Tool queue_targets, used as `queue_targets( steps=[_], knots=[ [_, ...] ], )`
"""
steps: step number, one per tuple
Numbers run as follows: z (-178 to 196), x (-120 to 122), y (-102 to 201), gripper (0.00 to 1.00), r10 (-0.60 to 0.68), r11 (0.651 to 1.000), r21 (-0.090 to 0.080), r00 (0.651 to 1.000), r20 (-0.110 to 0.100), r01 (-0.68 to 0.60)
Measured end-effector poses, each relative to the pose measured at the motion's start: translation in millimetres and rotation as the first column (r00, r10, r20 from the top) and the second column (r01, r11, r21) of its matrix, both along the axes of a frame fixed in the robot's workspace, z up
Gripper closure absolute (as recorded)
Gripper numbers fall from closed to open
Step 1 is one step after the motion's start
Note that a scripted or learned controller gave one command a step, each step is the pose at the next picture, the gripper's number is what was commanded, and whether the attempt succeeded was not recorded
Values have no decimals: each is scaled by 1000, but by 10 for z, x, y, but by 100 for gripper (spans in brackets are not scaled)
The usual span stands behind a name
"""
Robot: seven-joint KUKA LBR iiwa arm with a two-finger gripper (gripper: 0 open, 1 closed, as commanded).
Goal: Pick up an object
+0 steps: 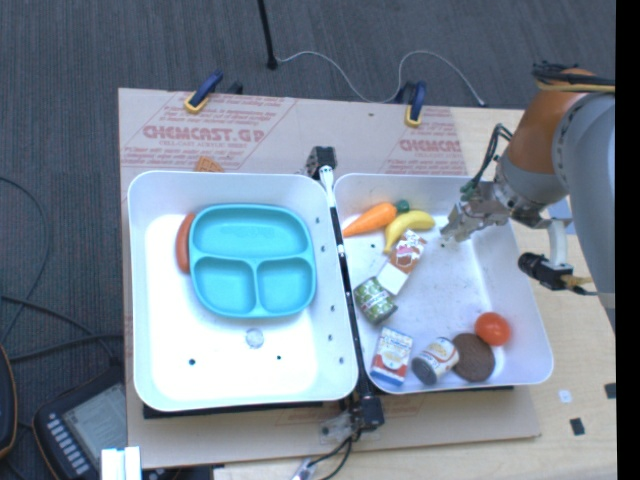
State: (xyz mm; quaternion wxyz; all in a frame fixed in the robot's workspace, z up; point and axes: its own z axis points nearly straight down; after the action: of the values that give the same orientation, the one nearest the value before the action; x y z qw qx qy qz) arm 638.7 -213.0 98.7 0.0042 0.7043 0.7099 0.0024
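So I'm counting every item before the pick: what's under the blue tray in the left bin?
A red-orange object pokes out from under the blue tray's left edge in the left bin. The tray covers most of it, so what it is stays unclear.

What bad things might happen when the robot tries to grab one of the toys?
1. The gripper hovers just right of the banana, which lies against the carrot and a small carton; it might nudge them instead of grabbing one.
2. The toys crowd the right bin's left side and front edge, so two could get pinched together.
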Motion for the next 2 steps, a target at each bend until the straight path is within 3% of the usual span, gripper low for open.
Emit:
queue_targets(
  steps=[1,2],
  knots=[
    [-6,4,35,0,2,1000,7,1000,-2,-2],
    [-108,-502,666,0,-7,1000,-1,1000,-4,7]
  ],
)
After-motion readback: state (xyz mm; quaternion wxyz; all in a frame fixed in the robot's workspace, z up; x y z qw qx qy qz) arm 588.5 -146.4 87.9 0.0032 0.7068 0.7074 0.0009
